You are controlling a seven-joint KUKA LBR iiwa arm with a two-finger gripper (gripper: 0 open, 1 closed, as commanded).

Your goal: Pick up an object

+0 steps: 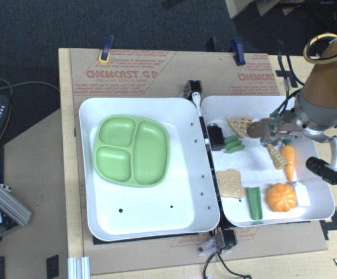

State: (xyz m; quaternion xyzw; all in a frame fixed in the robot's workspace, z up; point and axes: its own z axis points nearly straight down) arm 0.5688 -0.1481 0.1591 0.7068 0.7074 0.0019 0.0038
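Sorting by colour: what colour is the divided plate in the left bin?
Light green divided plate, camera view.

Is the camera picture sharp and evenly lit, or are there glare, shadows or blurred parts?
Camera view: light is soft and even; the left bin shows only faint shadow along its rim and no hard glare. The green plate and pumpkin look fairly sharp. The gripper area is darker and slightly blurred, so its details are hard to read.
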